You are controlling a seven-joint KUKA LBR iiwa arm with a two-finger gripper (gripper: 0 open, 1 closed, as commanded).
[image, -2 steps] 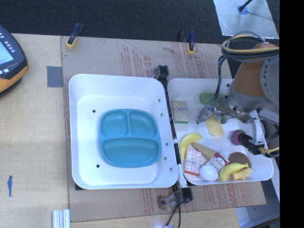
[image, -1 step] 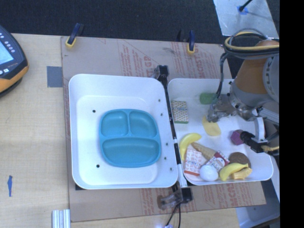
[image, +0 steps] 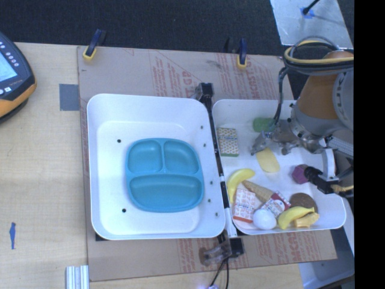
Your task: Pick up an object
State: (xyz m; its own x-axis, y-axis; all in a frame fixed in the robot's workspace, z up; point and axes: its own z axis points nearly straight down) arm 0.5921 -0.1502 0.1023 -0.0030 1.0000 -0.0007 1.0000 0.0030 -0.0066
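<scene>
My gripper (image: 272,141) hangs low over the back of the right bin (image: 337,221), coming in from the right under the orange-banded wrist (image: 317,98). It sits just above a pale yellow lemon-shaped piece (image: 267,161) and right beside a green piece (image: 261,124), which it partly hides. Nothing can be seen held in it. Further forward in the bin lie a banana (image: 239,178), an ice cream cone (image: 259,190), a red and white packet (image: 245,205), a white egg (image: 263,219), a brown cookie (image: 302,200) and a purple piece (image: 299,174).
The left bin (image: 102,161) holds a blue divided plate (image: 163,174). A small patterned box (image: 228,141) lies at the right bin's left wall. A second yellow banana (image: 294,216) rests at the front right. Clamps (image: 241,52) hold the cardboard at the back.
</scene>
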